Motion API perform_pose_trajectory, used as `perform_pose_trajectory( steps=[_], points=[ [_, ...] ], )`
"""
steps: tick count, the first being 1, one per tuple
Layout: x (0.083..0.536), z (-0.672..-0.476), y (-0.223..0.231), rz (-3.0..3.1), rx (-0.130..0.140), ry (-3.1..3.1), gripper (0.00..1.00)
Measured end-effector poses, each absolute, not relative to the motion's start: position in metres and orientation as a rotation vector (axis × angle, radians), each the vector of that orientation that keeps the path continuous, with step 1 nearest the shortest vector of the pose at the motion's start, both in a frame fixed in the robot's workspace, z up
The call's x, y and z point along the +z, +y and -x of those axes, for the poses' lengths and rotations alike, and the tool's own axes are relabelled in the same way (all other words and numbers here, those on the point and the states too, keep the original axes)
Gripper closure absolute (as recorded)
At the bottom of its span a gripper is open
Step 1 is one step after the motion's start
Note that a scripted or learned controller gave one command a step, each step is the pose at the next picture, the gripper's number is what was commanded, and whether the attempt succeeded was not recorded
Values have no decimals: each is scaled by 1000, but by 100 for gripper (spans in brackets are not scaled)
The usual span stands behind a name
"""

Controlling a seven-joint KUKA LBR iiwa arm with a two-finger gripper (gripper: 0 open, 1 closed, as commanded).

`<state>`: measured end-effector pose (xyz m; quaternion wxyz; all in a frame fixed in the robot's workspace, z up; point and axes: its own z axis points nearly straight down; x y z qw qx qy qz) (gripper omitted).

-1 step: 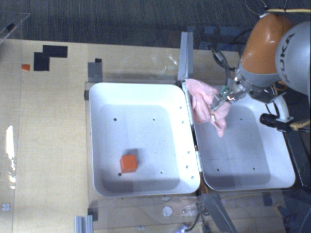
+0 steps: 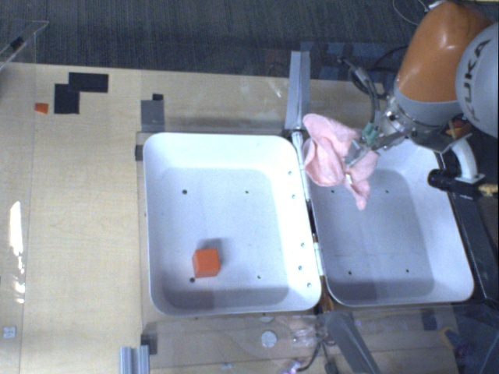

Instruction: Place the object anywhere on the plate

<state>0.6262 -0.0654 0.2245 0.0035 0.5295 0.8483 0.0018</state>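
Left bin (image 2: 156, 209): a shallow white tray on the wooden bench; a small orange block (image 2: 207, 262) lay on its floor toward the near left.
Pink cloth (image 2: 334, 159): crumpled, draped over the far left corner of the right bin (image 2: 405, 279), one tail hanging down into it.
Gripper (image 2: 364, 148): at the cloth's right edge, fingers closed on a fold of the fabric.
Arm (image 2: 440, 53): grey with an orange band, reaching in from the far right.
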Motion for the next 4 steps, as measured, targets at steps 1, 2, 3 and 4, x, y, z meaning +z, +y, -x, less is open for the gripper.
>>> perform_pose_trajectory(
  steps=[1, 2, 3, 4],
  points=[
    [232, -620, -18, -1098, 5, 2936, 100],
    [240, -618, 30, -494, 6, 3093, 100],
    [229, -610, 81, 3, 6, 3133, 100],
    [228, -609, 123, 5, 6, 3134, 100]
  ],
)
